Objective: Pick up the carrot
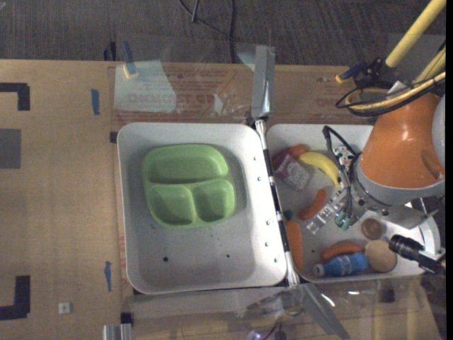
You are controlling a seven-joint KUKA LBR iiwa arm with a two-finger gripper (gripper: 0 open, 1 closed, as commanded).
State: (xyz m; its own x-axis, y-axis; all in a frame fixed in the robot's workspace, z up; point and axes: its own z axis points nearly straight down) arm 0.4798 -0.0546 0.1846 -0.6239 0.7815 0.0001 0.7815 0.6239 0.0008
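The carrot [294, 244] is a long orange piece with a small green top. It lies along the left wall of the right bin [311, 278], pointing toward the front. My gripper [331, 216] hangs over the middle of that bin, under the arm's orange band [403, 154]. It sits to the right of the carrot and a little behind it, apart from it. A shorter orange-red piece [313, 204] lies slanted just left of the gripper.
The right bin also holds a banana [320, 166], a grey packet [294, 173], a red sausage [342, 249], a blue bottle [344, 265], a potato [381, 256] and a brown disc [371, 228]. The left bin [134, 261] holds a green divided plate [188, 185].
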